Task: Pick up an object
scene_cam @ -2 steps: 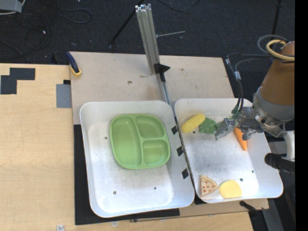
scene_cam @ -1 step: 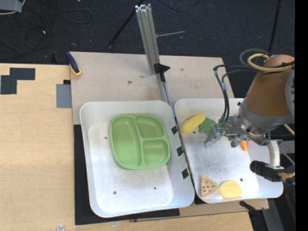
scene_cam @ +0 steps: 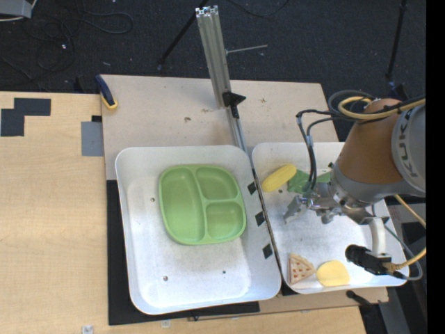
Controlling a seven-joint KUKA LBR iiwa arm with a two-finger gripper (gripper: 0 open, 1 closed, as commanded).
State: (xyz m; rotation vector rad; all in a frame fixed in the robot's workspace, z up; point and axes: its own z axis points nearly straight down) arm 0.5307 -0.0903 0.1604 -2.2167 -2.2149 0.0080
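Note:
The right bin [scene_cam: 306,294] holds a yellow corn-like piece [scene_cam: 278,177] near its upper left, with a green object [scene_cam: 300,181] beside it, partly hidden by cables. A pizza-slice toy [scene_cam: 300,268] and a yellow rounded piece [scene_cam: 333,274] lie at the bin's front. My gripper [scene_cam: 310,209] hangs over the middle of the right bin, just below the green object and right of the corn piece. Nothing shows between its fingers.
The left bin [scene_cam: 139,277] carries a green divided plate [scene_cam: 203,204]. A metal post [scene_cam: 217,54] rises behind the bins. The arm's orange and grey body [scene_cam: 379,148] covers the right bin's far right side, with cables looping around it.

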